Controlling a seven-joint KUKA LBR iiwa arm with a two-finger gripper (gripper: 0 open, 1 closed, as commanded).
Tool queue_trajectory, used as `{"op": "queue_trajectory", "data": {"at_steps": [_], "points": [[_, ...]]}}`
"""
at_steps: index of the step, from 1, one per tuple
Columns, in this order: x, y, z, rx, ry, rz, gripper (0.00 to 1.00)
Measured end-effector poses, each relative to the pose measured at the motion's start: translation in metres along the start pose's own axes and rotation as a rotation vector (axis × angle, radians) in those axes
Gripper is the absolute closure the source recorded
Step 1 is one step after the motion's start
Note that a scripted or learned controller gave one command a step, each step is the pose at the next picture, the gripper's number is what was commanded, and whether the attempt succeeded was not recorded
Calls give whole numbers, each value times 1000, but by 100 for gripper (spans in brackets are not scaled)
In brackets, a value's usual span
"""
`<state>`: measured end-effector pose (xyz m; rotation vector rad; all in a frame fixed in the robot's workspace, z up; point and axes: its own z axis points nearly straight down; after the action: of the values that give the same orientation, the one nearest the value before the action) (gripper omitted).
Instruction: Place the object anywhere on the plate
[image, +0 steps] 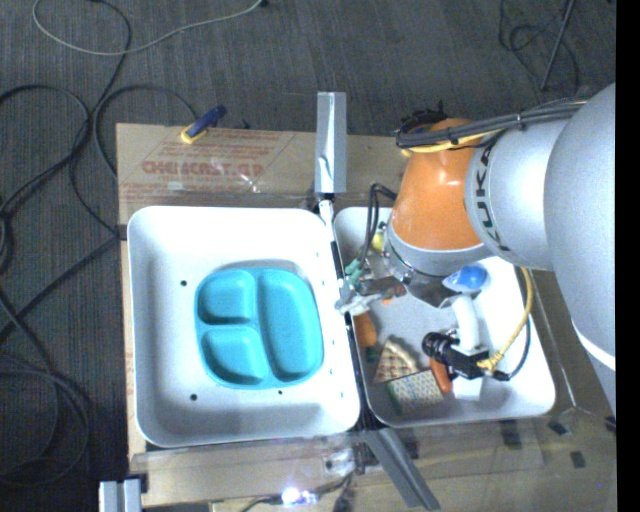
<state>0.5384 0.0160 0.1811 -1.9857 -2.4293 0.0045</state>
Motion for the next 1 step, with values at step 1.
{"op": "queue_trajectory", "data": {"at_steps": [1], "points": [[4, 83, 0, -1, -1, -41, 100]]}}
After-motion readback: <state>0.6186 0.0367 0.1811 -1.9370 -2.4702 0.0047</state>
